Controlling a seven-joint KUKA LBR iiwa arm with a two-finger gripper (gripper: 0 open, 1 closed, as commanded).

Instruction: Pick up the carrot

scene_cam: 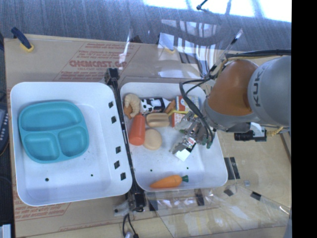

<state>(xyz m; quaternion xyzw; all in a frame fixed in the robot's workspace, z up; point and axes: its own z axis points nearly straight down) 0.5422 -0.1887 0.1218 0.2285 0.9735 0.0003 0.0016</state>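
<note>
The carrot [167, 182], orange with a green stub at its right end, lies along the near wall of the right bin [214, 168]. My gripper [184, 147] hangs over the right half of that bin, up and to the right of the carrot and well apart from it. Its tip shows a pale end near the bin floor.
Toy food crowds the far part of the right bin: a red-orange cylinder [137, 130], a beige round piece [152, 139], a hot dog bun [157, 119], a croissant-like piece [131, 104], a cow-patterned carton [153, 104]. The left bin [101, 177] holds a teal divided plate [53, 130].
</note>
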